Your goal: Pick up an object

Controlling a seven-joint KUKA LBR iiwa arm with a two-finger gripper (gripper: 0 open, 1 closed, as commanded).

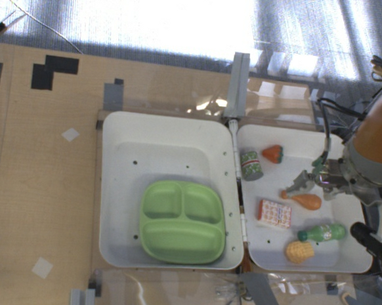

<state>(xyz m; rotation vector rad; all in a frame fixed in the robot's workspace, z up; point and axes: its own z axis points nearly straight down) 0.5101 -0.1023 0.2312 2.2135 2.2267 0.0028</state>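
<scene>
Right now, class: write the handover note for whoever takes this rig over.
Gripper: low in the right bin, at the drumstick; grasp not confirmed.
Right bin: strawberry, can, box, green bottle, yellow piece.
Left bin: green tray.
Done: nothing lifted.
Left: pick up one object.

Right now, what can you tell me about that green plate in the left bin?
The green plate looks like smooth light-green plastic, a rounded rectangle split by raised ridges into three compartments: two small ones at the far side and one wide one nearer the camera. It lies flat, right side up, on the floor of the left bin, toward its near right corner. Nothing sits in it.
</scene>
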